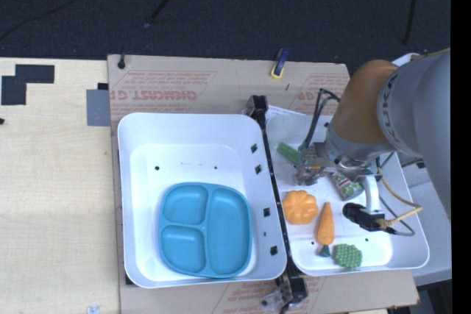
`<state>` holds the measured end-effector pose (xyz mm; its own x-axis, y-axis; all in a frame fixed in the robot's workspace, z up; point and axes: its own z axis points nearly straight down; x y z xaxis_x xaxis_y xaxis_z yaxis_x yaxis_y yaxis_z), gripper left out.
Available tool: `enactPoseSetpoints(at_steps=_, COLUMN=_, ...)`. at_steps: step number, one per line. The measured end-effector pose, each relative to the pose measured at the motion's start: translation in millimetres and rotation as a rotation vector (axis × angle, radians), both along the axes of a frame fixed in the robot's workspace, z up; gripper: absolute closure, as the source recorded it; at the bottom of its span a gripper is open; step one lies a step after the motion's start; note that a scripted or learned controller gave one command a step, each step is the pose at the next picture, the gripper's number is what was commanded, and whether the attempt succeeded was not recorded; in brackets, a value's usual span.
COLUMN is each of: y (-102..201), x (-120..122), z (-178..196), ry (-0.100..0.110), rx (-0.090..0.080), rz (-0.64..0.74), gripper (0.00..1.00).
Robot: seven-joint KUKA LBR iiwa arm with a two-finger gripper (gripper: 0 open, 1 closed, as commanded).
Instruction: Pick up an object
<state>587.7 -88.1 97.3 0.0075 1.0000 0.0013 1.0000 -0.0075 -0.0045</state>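
Observation:
My gripper (307, 173) is down in the right bin (412, 250), near its back left part. A green item (288, 152) lies just left of and behind the gripper, close to it. An orange rounded toy (299, 207) sits directly in front of the gripper. Right of that toy lies an orange carrot (325, 223), and a knobbly green piece (347, 256) rests near the bin's front wall. A small patterned green object (346, 184) lies right of the gripper, partly under the wrist. Nothing shows between the gripper's tips.
The left bin (140, 151) holds a blue divided plate (204, 229) in its front half. A black divider rail (268, 180) runs between the bins. The grey arm with its orange band (368, 103) covers the right bin's back right corner.

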Motion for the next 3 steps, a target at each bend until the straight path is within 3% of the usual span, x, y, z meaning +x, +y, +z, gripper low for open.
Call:
enactPoseSetpoints(at_steps=1, y=0.7, x=9.4, z=47.8, ry=-0.005, rx=-0.001, rz=0.007, gripper=1.0)
enactPoseSetpoints(at_steps=2, y=-5.9, x=1.7, z=104.3, ry=-0.007, rx=-0.001, rz=0.003, gripper=1.0)
enactPoseSetpoints(at_steps=3, y=-6.7, x=2.0, z=131.5, ry=-0.005, rx=-0.001, rz=0.007, gripper=1.0)
